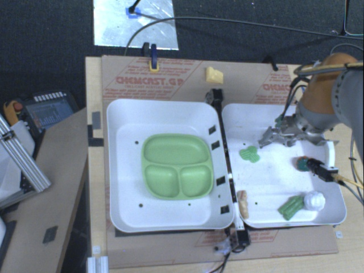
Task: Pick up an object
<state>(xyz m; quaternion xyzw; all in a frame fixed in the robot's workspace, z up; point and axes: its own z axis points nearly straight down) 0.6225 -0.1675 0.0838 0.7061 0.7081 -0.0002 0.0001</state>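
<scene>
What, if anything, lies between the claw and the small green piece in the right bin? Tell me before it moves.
Nothing visible does. The claw hangs just up and right of the small green piece, with bare white bin floor between them. The dark teal object, the green and white toy and the tan piece all lie off that line.

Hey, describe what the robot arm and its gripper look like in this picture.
The arm is grey and rounded, with a broad orange band above the wrist. Thin dark cables run alongside it. The gripper is a slim grey metal assembly with narrow fingers.
</scene>
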